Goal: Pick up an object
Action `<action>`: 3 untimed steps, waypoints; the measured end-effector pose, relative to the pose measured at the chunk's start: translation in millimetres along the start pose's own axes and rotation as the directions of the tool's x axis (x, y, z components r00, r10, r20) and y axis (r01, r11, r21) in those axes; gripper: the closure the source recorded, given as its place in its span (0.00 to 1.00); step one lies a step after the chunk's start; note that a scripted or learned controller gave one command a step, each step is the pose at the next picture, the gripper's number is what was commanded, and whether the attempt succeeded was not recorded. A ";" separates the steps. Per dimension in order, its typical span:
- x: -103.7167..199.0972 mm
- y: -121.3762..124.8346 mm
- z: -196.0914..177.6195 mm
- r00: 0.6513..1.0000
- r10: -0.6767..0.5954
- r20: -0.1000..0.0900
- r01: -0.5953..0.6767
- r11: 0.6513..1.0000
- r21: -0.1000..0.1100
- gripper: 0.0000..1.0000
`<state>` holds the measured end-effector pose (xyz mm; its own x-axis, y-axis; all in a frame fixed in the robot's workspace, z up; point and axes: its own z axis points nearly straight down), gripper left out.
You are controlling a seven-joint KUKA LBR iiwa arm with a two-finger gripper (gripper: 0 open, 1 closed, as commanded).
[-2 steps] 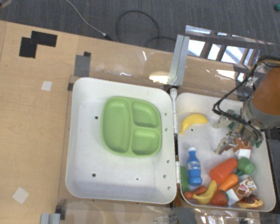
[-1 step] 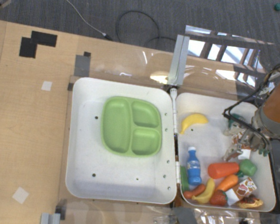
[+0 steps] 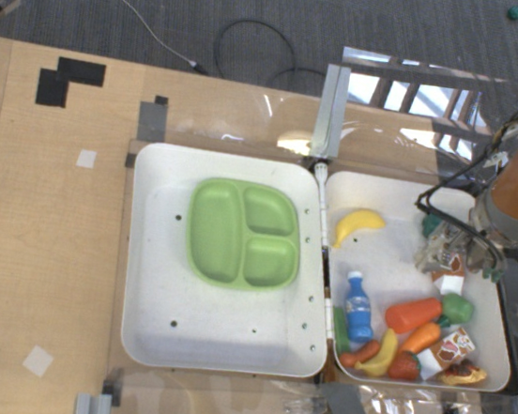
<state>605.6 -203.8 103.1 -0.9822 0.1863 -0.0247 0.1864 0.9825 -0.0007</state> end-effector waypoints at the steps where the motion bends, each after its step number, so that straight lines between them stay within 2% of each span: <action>1: 0.3 0.3 0.5 1.000 -0.001 -0.001 0.001 1.000 0.000 0.00; 2: -12.9 2.3 15.6 0.996 0.092 -0.014 -0.092 0.996 0.000 0.00; 3: 23.5 -4.7 13.6 0.973 0.232 -0.011 -0.232 0.973 0.001 0.00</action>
<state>582.0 -204.1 88.9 -0.9123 0.4092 -0.0133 0.4092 0.9124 0.0037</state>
